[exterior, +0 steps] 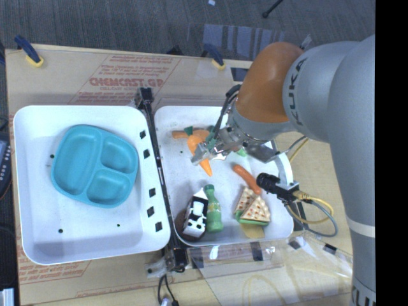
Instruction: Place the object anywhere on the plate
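Note:
A blue plate [94,165] with three compartments lies in the left bin [38,234]. The right bin [185,116] holds several toy foods: an orange carrot [199,144], a small orange sausage-like piece [246,176], a green bottle [213,210], a black and white cow figure [196,217] and a sandwich wedge [254,209]. My gripper [212,149] hangs low over the carrot in the upper middle of the right bin, its metal fingertips right at the carrot. The wrist hides much of the gripper.
A black divider [155,164] runs between the two bins. Cables [312,209] trail off the right bin's right side. The arm's grey body and orange band [271,85] cover the right bin's upper right corner.

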Robot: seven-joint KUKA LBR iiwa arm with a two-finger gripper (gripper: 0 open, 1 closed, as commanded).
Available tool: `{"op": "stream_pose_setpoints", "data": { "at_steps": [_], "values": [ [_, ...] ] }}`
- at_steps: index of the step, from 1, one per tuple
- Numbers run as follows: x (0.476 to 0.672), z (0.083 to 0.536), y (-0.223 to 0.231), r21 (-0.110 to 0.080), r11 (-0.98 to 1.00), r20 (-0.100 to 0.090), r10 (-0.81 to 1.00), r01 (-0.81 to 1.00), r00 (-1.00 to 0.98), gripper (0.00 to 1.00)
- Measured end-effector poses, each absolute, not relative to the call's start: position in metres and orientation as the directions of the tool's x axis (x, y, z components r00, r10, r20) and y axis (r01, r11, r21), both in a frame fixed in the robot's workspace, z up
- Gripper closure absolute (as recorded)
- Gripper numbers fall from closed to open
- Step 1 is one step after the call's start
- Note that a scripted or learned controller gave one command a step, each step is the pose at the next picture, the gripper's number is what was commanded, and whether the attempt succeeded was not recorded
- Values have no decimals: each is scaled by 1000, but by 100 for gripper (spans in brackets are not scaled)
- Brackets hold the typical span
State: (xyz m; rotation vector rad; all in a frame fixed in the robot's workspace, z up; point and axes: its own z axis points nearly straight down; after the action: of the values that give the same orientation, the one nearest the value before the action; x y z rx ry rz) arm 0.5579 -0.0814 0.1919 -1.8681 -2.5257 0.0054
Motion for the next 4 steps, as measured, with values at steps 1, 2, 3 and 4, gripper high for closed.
{"op": "stream_pose_setpoints", "data": {
  "at_steps": [1,2,3,4],
  "values": [
    [530,191,48,-8,340,5,940,940,-340,100],
    [530,191,43,-9,333,0,943,943,-333,0],
    [531,201,44,-12,342,1,940,940,-342,100],
    [531,201,43,-13,342,1,940,940,-342,0]
  ]
}}
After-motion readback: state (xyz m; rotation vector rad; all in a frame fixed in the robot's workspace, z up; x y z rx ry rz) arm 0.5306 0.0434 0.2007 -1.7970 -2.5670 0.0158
